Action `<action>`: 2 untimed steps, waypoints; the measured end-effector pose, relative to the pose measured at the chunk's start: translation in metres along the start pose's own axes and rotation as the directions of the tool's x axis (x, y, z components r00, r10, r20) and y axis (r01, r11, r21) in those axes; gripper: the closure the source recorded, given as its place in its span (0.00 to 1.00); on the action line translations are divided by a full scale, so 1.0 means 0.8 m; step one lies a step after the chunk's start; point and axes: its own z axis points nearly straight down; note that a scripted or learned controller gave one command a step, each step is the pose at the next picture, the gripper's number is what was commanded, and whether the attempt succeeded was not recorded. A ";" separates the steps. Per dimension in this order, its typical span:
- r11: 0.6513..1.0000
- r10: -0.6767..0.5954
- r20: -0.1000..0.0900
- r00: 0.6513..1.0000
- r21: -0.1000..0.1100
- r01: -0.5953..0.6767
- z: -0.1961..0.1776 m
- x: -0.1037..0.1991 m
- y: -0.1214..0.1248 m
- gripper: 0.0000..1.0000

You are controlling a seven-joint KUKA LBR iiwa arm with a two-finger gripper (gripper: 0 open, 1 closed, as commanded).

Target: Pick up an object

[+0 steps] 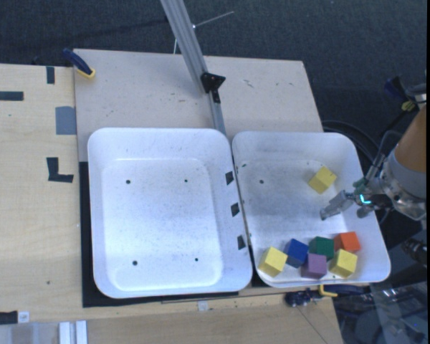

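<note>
Yellow cube [322, 179] just beyond gripper [337, 206]

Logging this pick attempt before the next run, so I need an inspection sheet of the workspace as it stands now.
Surface: pale wooden bench bearing two shallow white bins, left bin and right bin.
Job's things: lone yellow cube in the right bin's far part; along its near wall a yellow cube, blue cube, purple cube, green cube, orange cube and another yellow cube.
Clutter: blue-and-yellow clamp at the bench's far left corner.
Hand: hand over the right bin's right side, nothing visibly held.
Cables: dark cables right of the bench.
Surroundings: dark carpet; slanted metal pole.
</note>
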 end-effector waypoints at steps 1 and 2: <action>1.000 -0.002 0.001 1.000 -0.004 0.002 -0.002 0.000 0.001 0.00; 1.000 -0.002 -0.001 1.000 0.002 0.002 0.069 0.014 -0.002 0.00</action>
